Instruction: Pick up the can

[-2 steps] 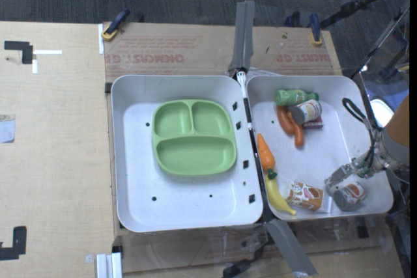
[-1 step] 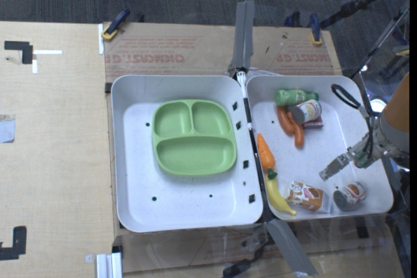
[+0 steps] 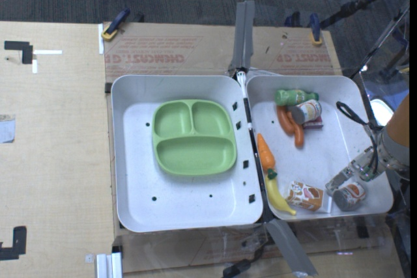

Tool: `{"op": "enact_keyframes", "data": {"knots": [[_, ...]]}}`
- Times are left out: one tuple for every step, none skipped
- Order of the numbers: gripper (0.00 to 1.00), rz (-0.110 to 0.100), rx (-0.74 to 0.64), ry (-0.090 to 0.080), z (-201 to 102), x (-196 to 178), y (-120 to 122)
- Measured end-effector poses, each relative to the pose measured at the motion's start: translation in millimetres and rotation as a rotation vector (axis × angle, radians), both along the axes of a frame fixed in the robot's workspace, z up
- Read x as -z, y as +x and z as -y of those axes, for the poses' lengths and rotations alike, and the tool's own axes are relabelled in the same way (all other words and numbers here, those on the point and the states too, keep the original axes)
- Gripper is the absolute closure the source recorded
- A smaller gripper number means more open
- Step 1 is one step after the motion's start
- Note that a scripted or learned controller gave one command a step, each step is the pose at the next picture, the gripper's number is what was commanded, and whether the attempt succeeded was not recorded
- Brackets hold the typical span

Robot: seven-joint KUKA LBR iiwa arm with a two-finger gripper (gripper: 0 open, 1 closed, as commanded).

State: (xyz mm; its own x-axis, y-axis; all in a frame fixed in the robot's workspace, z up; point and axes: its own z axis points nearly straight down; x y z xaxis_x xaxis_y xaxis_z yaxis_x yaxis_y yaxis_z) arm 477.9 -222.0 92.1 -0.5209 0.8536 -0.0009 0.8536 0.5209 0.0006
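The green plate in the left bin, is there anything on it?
Nothing sits on the green plate: its three compartments show bare green. It lies flat on the left bin floor, and whatever is under the plate is covered.

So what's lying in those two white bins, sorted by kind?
Cans: 2
Green bottle: 1
Sausage: 1
Carrot: 1
Banana: 1
Snack box: 1
Green plate: 1
Total: 8
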Motion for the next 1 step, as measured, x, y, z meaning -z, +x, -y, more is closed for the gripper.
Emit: {"op": "enact_keyframes", "data": {"knots": [[0.0, 0.002, -0.204, -0.002, 0.1, -110.4, 1.0]]}}
